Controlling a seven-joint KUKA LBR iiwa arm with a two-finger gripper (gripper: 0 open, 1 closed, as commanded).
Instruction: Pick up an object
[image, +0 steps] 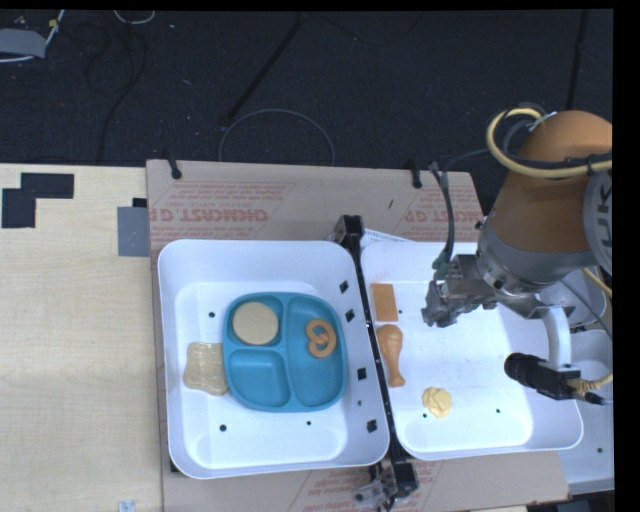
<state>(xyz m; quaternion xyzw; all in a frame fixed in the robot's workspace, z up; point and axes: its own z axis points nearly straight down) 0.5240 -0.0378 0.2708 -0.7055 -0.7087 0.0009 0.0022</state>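
Observation:
My gripper hangs over the right bin, near its middle, to the right of the food items. An orange rectangular piece lies at the bin's left side. Just below it lies a tan drumstick-shaped piece. A small yellow lump sits toward the bin's front. None of them is between the gripper's tips. The arm's grey body and orange band reach in from the right.
The left bin holds a blue divided tray with a round tan cookie and a pretzel in its compartments. A pale bread piece lies left of the tray. A black clamp joins the bins.

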